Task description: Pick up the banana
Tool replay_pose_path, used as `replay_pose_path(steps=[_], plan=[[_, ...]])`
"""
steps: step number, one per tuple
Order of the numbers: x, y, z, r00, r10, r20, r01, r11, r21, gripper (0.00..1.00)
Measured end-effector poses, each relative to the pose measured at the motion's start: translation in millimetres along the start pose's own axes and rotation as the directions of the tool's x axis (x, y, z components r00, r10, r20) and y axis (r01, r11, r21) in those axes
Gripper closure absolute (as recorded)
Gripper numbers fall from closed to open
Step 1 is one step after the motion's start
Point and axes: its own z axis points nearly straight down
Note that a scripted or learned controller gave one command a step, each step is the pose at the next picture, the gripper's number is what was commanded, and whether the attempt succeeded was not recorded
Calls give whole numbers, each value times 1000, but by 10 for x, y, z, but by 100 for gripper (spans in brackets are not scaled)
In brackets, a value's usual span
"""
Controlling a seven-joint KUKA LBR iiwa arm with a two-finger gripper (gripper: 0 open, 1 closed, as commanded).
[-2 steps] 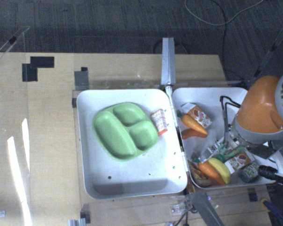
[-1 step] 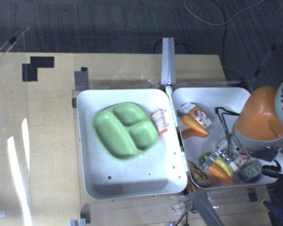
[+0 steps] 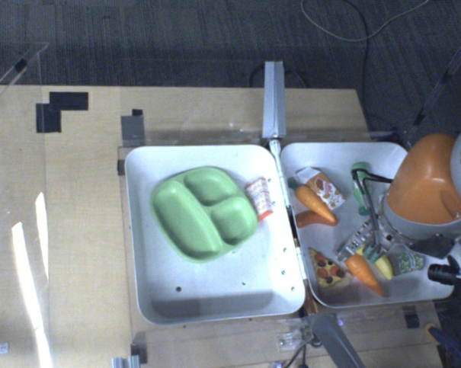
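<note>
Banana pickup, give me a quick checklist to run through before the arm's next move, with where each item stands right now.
1. Banana located: ok. A yellow piece that looks like the banana lies in the right bin, near its lower right corner.
2. Pincer near the target: ok. The pincer hangs low in the right bin, just left of the banana.
3. Banana between the pincer's tips: not ok.
4. Neighbours clear of the grasp: not ok. An orange carrot lies right against the banana.
5. Full banana outline visible: cannot tell. The arm covers part of that corner.
6. Left bin uninvolved: ok. The green divided plate sits there, well away.
</note>
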Motion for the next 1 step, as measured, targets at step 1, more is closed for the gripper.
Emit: replay_pose_path(steps=[1], plan=[[-1,-4,2,1000,1,0,-1,1000,1,0]])
